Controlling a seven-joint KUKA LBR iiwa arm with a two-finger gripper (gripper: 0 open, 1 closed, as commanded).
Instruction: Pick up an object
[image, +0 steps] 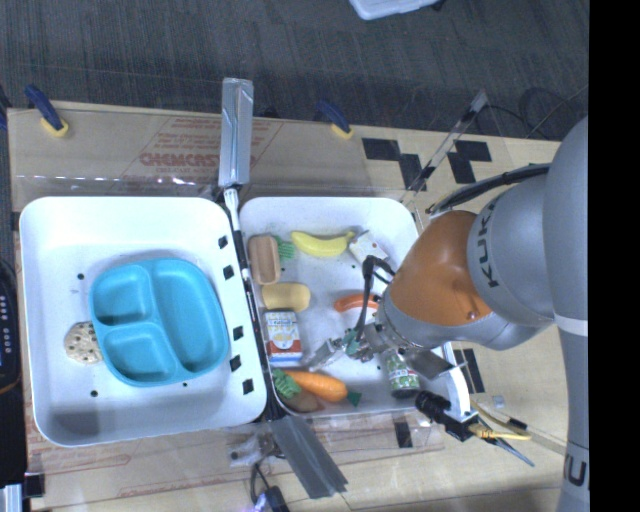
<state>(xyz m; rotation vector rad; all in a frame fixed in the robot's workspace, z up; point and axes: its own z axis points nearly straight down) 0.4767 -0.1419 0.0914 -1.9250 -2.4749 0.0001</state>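
My gripper hangs low in the middle of the right bin, under the orange wrist band. It is just right of a small printed carton and above a carrot. Nothing can be seen held in it. A yellow banana lies at the bin's far side, with a tan bun to its left and a pale yellow block below that. A red-orange piece pokes out beside the wrist. A green-labelled bottle lies partly under the arm.
The left bin holds a blue divided plate and a cookie by its left wall. A brown item sits under the carrot. A white scrap lies right of the banana. The arm covers the right bin's right half.
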